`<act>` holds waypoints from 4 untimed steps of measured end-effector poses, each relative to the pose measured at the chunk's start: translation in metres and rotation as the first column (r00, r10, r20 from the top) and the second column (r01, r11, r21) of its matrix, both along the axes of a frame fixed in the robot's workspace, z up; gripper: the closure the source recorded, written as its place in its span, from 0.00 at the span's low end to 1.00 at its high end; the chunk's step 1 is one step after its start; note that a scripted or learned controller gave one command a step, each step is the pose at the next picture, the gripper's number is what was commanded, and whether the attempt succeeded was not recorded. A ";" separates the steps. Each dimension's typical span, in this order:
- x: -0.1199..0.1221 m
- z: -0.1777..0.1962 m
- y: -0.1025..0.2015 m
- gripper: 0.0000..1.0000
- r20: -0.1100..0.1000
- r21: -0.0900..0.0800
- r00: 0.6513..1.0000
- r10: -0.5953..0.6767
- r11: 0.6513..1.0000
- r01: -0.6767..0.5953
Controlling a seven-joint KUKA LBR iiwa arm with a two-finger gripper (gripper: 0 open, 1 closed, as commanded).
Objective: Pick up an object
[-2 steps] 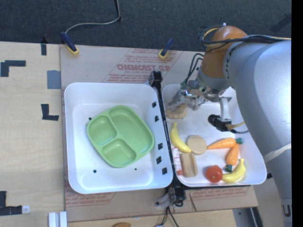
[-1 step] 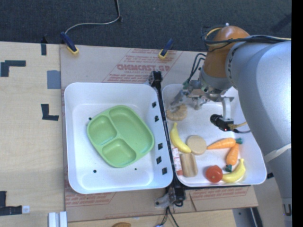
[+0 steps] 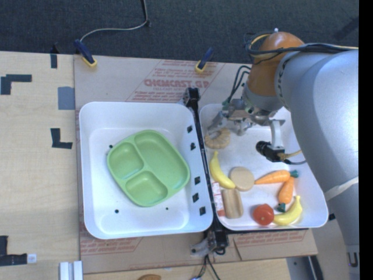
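Arm (image 3: 326,98) cut off at right edge; hand (image 3: 224,124) fingers blurred.

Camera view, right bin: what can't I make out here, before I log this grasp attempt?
- Hand: blurred and partly under the wrist, so whether it is open or shut cannot be told.
- Tan object just below the hand: soft focus; what it is, and whether the hand touches it, is unclear.
- Right bin: its right wall is hidden by the grey arm.
- Carrots: two overlap, so contact is uncertain.
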State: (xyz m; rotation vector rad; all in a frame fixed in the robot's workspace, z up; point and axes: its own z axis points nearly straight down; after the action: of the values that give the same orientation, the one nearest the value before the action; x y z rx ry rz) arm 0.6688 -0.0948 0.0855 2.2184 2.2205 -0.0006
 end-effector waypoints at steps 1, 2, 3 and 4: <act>0.000 0.000 0.000 0.00 0.000 0.000 1.000 0.000 1.000 0.000; 0.000 0.000 -0.009 0.00 0.000 0.001 1.000 0.000 1.000 0.000; 0.000 0.000 -0.001 0.00 0.000 0.000 1.000 0.000 1.000 0.000; 0.000 0.000 -0.002 0.00 0.000 0.001 1.000 0.001 1.000 -0.001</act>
State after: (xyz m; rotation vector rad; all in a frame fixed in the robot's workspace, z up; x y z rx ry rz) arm 0.6689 -0.0971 0.0856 2.2182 2.2215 -0.0001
